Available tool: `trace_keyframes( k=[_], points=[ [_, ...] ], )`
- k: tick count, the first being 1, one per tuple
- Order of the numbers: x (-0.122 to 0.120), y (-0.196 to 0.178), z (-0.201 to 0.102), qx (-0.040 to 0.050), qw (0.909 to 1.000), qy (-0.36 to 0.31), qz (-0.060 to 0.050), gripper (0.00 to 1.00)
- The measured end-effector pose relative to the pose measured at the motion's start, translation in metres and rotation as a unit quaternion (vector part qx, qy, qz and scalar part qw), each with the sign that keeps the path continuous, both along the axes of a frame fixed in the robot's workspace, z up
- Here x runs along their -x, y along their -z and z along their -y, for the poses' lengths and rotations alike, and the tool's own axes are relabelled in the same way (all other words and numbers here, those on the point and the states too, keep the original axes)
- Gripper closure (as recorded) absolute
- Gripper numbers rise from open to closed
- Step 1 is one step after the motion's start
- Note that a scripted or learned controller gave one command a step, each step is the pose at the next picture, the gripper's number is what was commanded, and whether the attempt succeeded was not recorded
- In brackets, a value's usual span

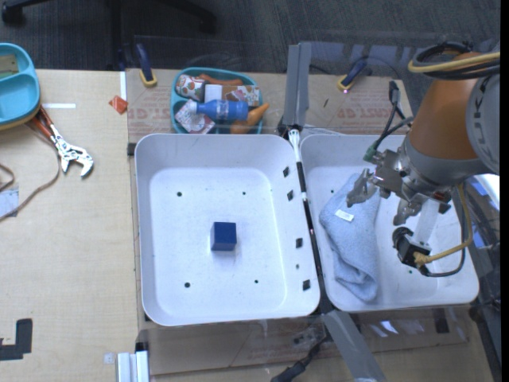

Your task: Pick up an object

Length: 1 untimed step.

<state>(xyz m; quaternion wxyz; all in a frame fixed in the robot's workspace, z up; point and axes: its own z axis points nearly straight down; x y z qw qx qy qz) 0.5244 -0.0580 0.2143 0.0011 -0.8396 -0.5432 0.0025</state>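
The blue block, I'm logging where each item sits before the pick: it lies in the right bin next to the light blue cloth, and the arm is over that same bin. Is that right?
Not quite. The camera view shows the blue block alone in the left bin. The light blue cloth does lie in the right bin, and the arm, with its gripper, is over that bin.

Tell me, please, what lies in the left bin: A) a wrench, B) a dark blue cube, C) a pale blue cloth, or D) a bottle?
B: a dark blue cube sits alone on the floor of the left bin; the pale blue cloth lies in the right bin.
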Motion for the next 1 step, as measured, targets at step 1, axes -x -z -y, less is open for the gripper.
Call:
trace_keyframes(
  k=[1],
  points=[
    [-0.0205,-0.0497,0.0902,0.0004,0.9999,-0.015,0.002,0.0]
  ],
)
